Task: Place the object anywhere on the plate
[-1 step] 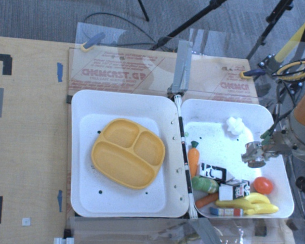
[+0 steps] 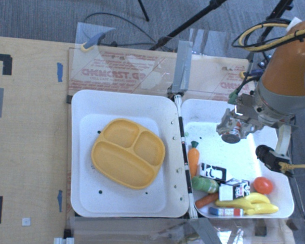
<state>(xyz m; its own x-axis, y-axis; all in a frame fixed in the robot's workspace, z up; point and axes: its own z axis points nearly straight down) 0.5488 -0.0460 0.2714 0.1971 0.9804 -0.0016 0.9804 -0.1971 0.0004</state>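
Observation:
A yellow plate (image 2: 128, 152) with three compartments lies in the left bin (image 2: 85, 114). The right bin (image 2: 205, 117) holds toy food along its front: a carrot (image 2: 193, 160), a green vegetable (image 2: 205, 184), a black-and-white box (image 2: 213, 172), a second small box (image 2: 234, 191), a red tomato (image 2: 263, 185) and yellow bananas (image 2: 251, 204). My gripper (image 2: 232, 128) hangs over the back middle of the right bin, above and behind the objects. I see nothing clearly held in it.
A metal divider (image 2: 182, 74) stands behind the seam between the bins. Yellow and black cables (image 2: 268, 33) loop over the arm at the upper right. A clear plastic sheet (image 2: 124, 72) lies behind the bins.

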